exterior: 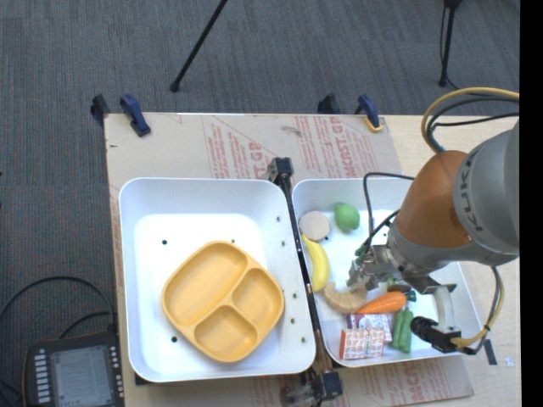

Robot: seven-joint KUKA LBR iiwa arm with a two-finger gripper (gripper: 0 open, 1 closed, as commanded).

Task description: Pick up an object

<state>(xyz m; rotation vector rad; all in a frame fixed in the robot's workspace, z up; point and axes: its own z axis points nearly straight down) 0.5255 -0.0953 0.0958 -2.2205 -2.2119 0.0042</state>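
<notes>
The right bin point(383, 190) holds a yellow banana point(319, 263), a green lime point(346, 217), a pale round disc point(315, 225), a tan croissant-like piece point(344, 299), an orange carrot point(383, 303), a green vegetable point(401, 330) and a red and white packet point(362, 342). My gripper point(366, 275) is low in this bin, just above the tan piece and the carrot's left end. The arm's grey and orange wrist point(441, 210) covers the bin's right part.
The left bin point(140, 219) holds a yellow three-compartment plate point(222, 300). Blue clamps point(133, 113) grip the bench's far edge. A black cable loops over the right bin. A pendant point(72, 373) lies on the floor at bottom left.
</notes>
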